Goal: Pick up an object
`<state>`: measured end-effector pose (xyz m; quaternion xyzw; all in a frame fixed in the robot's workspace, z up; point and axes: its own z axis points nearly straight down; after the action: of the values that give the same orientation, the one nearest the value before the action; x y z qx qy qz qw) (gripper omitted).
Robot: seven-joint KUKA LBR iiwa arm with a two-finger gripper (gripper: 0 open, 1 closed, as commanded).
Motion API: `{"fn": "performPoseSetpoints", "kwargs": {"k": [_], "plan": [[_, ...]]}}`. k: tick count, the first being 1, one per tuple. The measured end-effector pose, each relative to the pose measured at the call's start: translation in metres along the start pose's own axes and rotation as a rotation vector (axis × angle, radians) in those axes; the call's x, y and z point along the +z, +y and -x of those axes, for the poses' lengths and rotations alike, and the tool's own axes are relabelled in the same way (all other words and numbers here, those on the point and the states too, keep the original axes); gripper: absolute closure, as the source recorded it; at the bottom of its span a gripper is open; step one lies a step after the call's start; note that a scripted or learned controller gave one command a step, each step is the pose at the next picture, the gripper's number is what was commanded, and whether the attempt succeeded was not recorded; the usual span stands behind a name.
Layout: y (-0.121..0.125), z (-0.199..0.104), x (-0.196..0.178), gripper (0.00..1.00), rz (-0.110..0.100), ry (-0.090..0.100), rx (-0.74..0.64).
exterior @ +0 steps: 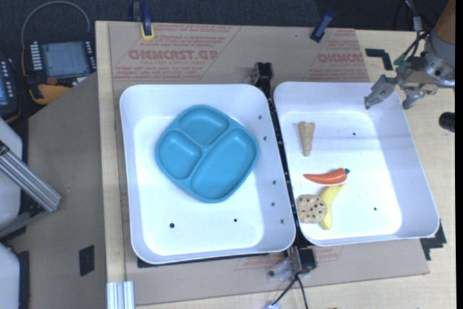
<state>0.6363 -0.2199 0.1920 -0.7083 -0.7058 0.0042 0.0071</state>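
Orange chili pepper (325,175) lies lengthwise left-right, lower-left of gripper (394,95) at frame's upper right; fingers spread, grasping nothing

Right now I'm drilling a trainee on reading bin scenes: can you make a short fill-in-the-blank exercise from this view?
1. The blue three-compartment plastic plate lies in the ____ white bin.
2. The red chili pepper lies just above the ____ toy banana.
3. The round speckled cookie touches the banana's ____ side.
4. The gripper hangs over the right white bin's far ____ corner.

Missing words: left; yellow; left; right
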Motion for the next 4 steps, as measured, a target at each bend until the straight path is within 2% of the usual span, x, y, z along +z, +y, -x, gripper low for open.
{"fn": "performPoseSetpoints", "kwargs": {"k": [1,2,3,4], "plan": [[0.003,-0.001,-0.010,0.00,0.015,-0.004,-0.004],[0.006,-0.001,0.054,0.00,0.010,-0.002,-0.005],[0.008,-0.003,0.105,0.00,0.013,0.001,-0.006],[0.009,-0.002,0.092,1.00,0.017,-0.004,-0.007]]}}
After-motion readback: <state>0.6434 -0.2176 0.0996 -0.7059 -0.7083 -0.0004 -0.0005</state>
